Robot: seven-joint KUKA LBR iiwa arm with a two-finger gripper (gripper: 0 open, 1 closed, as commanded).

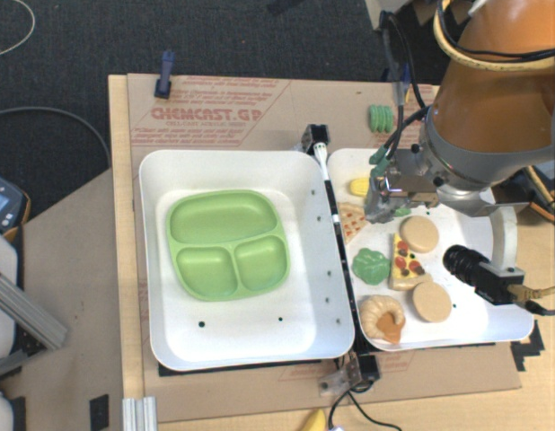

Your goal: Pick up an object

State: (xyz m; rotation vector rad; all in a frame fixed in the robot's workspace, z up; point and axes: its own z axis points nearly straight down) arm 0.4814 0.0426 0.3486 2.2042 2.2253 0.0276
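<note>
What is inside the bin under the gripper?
Toy food: a green leafy piece, a pizza slice, two tan rounds, a pastry, a yellow piece. The arm hides the bin's far part.

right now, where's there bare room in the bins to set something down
Left bin: bare white floor in front of the green tray, plus a strip along the tray's right side. Right bin: crowded with the claw, pizza slice, pastry and tan discs; its near right corner looks bare.
</note>
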